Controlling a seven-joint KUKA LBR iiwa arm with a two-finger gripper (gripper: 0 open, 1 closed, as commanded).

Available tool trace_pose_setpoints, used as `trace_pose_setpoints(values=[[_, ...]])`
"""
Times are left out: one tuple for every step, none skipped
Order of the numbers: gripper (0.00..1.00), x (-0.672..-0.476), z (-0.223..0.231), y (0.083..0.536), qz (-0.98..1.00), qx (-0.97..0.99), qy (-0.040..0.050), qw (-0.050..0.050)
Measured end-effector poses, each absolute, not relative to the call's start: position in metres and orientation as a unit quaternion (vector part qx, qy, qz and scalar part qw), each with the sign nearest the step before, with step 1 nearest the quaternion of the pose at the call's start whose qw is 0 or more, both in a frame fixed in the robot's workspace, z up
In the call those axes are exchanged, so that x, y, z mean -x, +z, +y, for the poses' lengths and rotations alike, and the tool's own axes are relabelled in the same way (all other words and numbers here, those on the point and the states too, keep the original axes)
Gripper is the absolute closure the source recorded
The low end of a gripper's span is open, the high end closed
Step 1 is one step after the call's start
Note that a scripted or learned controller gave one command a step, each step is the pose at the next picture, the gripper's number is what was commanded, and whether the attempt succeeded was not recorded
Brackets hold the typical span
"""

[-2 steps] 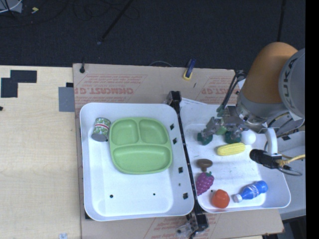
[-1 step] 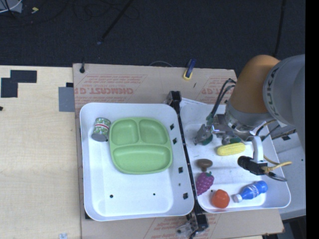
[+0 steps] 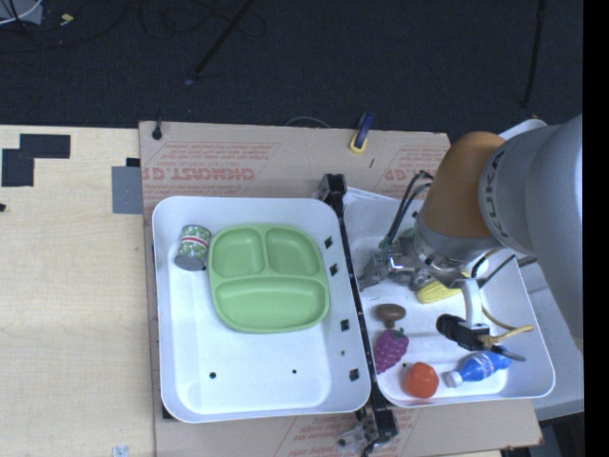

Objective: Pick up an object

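Dark carpeted floor (image 3: 285,46) runs across 12 o'clock. Below it is a pale wooden desk (image 3: 67,303) w/ a brown cardboard sheet (image 3: 247,165) under two shallow white plastic bins.

The bin toward 9 o'clock (image 3: 247,388) has a green three-part plastic plate (image 3: 268,279) at its centre. A small green-label tin can (image 3: 193,246) lies on its side, touching the plate's 9 o'clock edge. Prob. just clutter, well apart from the arm.

The bin toward 3 o'clock (image 3: 535,374) holds the small stuff, loosely spread so each can be taken singly:
- yellow curved toy piece (image 3: 436,292) near centre
- brown oval toy piece (image 3: 389,312) at approx. 8 o'clock of the yellow one
- purple toy grape bunch (image 3: 390,348) just beside the brown one, at its 6 o'clock
- red round toy fruit (image 3: 420,380) and blue-and-white small bottle (image 3: 479,367) along the 6 o'clock rim

The grey arm (image 3: 542,198) comes in from 3 o'clock and is bent down into this bin, so the pick is likely meant here. The gripper (image 3: 385,267) sits low by the bin's 9 o'clock wall, at 12 o'clock of the brown piece and near the yellow one. Can't tell if it's spread or pressed together. Nothing is visibly pinched in it, and contact w/ any item is unclear. Nearest candidates: the yellow and brown pieces.
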State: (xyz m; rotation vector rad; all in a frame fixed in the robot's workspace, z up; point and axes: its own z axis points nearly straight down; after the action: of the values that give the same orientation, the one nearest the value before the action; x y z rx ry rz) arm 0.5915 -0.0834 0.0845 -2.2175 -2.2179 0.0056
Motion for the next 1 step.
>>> trace_pose_setpoints(values=[[1.0, -0.5917, -0.085, 0.0972, -0.705, 0.709, 0.0014, 0.002]])
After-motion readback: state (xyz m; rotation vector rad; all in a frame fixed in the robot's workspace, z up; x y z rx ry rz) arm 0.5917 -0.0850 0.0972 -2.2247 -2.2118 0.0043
